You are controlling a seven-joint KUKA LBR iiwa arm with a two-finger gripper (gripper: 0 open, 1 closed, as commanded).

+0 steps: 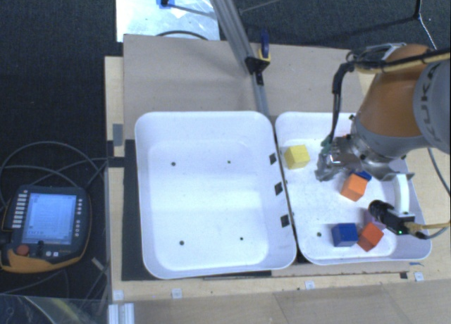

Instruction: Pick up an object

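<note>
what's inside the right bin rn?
Right bin holds a yellow block, an orange block, a blue block and a second orange block. The arm hangs over its far right part; whatever lies under it is covered.

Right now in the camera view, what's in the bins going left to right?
Shallow white left bin → small yellow block → metal two-finger gripper → blue cube → orange cube → reddish-orange block. All blocks lie in the white right bin.
</note>
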